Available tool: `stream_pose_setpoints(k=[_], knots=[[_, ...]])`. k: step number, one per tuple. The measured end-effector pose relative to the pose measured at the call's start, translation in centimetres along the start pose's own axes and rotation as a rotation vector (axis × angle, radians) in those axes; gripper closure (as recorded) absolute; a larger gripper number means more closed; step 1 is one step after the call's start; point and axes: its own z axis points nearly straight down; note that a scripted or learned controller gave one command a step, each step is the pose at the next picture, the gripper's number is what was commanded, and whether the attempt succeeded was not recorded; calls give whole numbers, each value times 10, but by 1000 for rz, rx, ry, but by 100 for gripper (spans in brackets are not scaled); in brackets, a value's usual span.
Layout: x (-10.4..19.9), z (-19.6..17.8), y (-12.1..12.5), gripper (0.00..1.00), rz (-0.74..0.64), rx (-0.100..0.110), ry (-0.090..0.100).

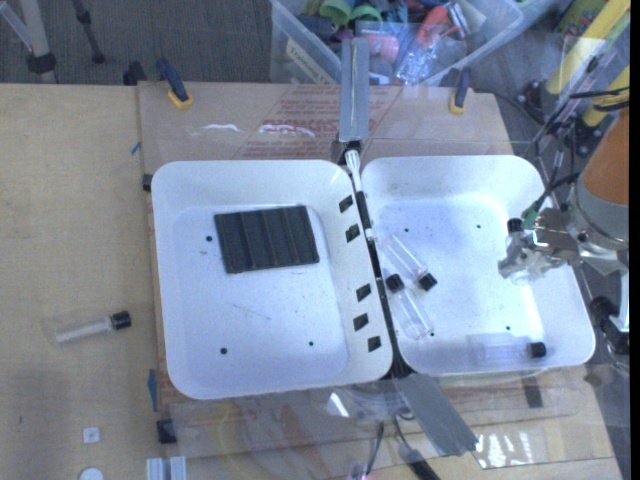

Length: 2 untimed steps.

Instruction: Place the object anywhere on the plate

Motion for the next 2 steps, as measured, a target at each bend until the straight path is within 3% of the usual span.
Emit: stream_pose_setpoints(k=[1,2], knots=[[45,-120,-15,100,-596,-4,-2],[122,-81,-60,100,-514,2,0]])
